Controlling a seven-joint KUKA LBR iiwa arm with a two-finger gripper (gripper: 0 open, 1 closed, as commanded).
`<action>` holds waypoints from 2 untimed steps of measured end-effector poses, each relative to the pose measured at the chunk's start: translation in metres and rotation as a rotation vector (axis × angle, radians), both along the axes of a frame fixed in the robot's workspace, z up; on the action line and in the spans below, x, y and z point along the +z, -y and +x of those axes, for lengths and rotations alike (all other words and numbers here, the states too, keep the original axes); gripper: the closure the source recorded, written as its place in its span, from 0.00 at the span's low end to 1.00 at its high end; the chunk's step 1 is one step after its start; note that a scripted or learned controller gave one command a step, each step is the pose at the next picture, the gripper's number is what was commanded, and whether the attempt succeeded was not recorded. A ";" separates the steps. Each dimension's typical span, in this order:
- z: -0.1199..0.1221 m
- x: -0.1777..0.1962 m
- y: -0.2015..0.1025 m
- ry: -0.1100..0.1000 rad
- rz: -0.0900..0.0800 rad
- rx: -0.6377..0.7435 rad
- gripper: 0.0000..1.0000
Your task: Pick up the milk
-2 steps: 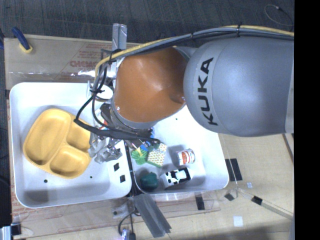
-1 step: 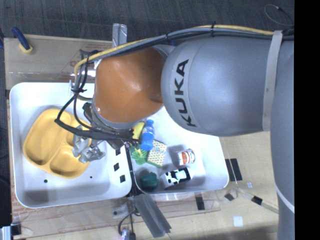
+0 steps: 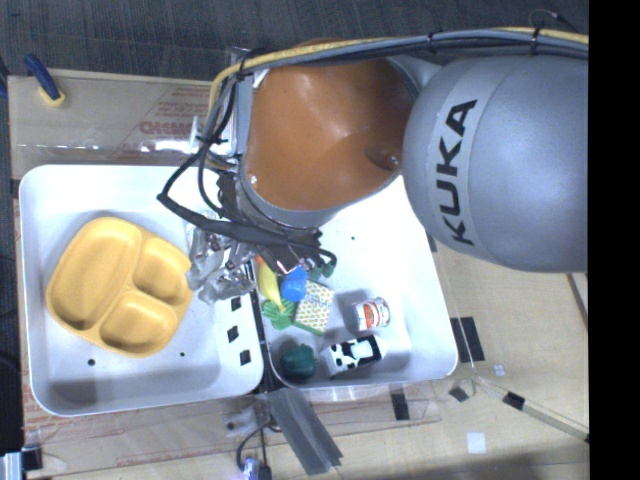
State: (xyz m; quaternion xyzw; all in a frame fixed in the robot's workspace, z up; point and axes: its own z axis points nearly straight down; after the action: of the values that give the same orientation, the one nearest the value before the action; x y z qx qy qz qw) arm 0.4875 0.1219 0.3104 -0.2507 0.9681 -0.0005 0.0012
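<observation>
End effector (image 3: 222, 268): low over the seam between bins, grip state cannot be told. Milk carton (image 3: 355, 355): lying in right bin (image 3: 425, 298), near can (image 3: 372, 314), apart from end effector. Pick-up judged not done.

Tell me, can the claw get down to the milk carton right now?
Probably yes. The milk carton lies uncovered near the right bin's front edge, beside the dark green ball; the claw hangs over the bins' divider, up and left.
</observation>
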 end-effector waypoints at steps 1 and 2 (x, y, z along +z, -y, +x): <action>0.007 -0.052 0.058 -0.004 -0.001 0.229 1.00; 0.011 -0.064 0.109 -0.005 0.000 0.313 1.00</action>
State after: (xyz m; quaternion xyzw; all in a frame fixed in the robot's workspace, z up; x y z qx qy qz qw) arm 0.4986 0.0127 0.2464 -0.3983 0.9173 0.0002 -0.0013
